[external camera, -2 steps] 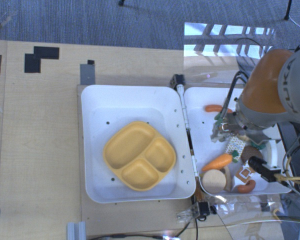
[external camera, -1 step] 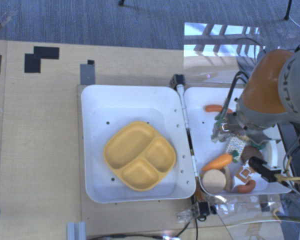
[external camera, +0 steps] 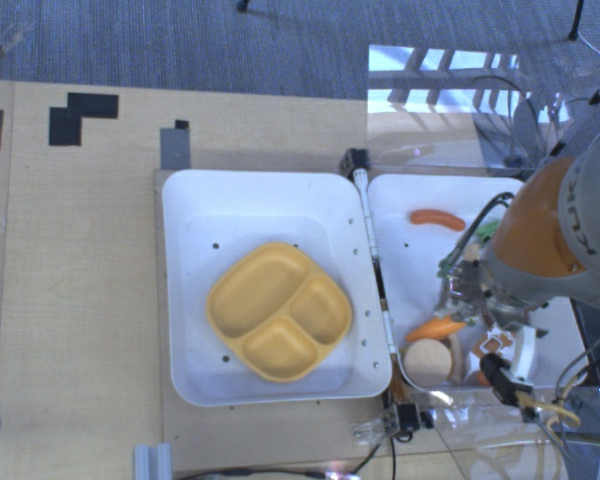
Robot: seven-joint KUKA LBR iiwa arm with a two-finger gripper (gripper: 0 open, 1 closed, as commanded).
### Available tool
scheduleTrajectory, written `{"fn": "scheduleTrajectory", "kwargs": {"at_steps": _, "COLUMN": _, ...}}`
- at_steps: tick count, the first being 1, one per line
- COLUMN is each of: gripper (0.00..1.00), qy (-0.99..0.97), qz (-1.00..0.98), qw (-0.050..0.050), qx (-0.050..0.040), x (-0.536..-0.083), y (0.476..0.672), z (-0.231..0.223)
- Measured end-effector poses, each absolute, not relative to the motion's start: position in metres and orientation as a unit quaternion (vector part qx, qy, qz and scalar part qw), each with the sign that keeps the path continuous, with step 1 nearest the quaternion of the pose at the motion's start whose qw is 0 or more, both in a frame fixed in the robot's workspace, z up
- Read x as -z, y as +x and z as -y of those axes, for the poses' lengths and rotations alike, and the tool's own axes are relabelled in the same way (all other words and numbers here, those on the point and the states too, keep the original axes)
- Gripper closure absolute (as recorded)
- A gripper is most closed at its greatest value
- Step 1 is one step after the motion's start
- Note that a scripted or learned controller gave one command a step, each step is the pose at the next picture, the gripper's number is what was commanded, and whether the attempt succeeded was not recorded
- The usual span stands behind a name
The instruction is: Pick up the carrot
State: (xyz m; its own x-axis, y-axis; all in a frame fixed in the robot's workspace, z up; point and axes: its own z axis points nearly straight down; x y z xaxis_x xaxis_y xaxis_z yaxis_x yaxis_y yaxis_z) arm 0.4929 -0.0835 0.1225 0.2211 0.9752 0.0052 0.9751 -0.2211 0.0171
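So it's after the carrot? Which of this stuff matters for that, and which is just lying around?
Part of the job:
- the orange carrot, lying in the right white bin
- the arm's gripper, down beside the carrot

Just lying about:
- the thin orange-red sausage-shaped piece further back in the same bin
- the round beige ball-like thing next to the carrot
- the yellow divided plastic plate in the left white bin

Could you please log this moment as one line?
grey two-finger gripper low in right white bin | orange carrot beside it | grasp unconfirmed
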Motion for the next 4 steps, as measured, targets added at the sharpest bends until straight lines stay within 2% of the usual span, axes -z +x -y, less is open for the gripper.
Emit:
{"fn": "scheduleTrajectory", "kwargs": {"at_steps": 1, "gripper": 0.0, "qy": 0.783, "qz": -0.622, "qw": 0.013, "qx": -0.0188, "x": -0.109, "y": 0.503, "z": 0.084}}
{"fn": "scheduleTrajectory", "kwargs": {"at_steps": 2, "gripper": 0.0, "qy": 0.83, "qz": -0.558, "qw": 0.008, "qx": -0.0079, "x": -0.09, "y": 0.494, "z": 0.132}}
{"fn": "scheduleTrajectory", "kwargs": {"at_steps": 3, "gripper": 0.0, "qy": 0.941, "qz": -0.339, "qw": 0.002, "qx": -0.0024, "x": -0.092, "y": 0.489, "z": 0.165}}
{"fn": "scheduleTrajectory", "kwargs": {"at_steps": 4, "gripper": 0.0, "qy": 0.963, "qz": -0.269, "qw": 0.007, "qx": -0.007, "x": -0.09, "y": 0.492, "z": 0.123}}
